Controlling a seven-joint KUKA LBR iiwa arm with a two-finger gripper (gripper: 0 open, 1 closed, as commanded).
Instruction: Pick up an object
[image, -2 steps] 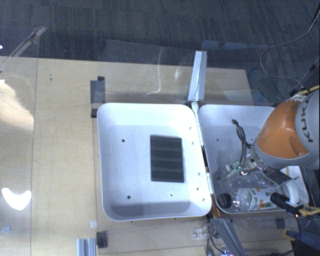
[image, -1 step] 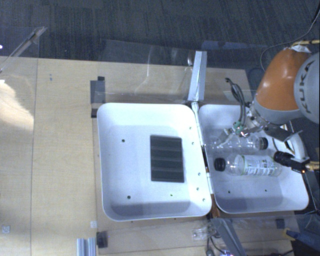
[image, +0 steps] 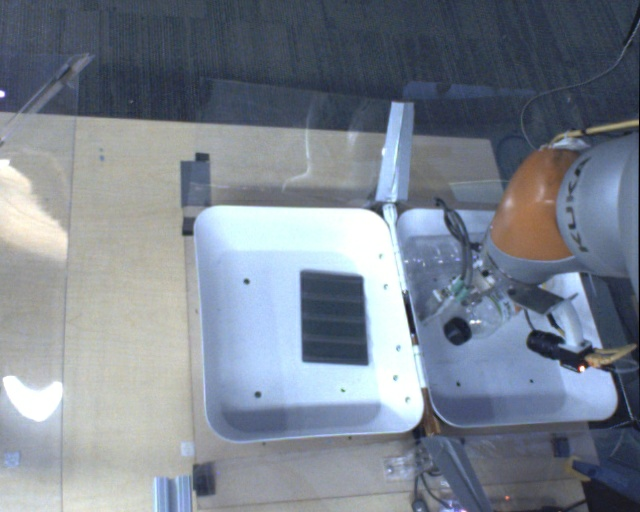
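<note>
Gripper (image: 470, 310) low in the right bin (image: 520, 395), grip unreadable; best settle squarely over something before lifting

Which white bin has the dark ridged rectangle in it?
The left bin, away from the arm. The dark ridged rectangle lies flat at its middle; the right bin has the gripper above it.
</note>
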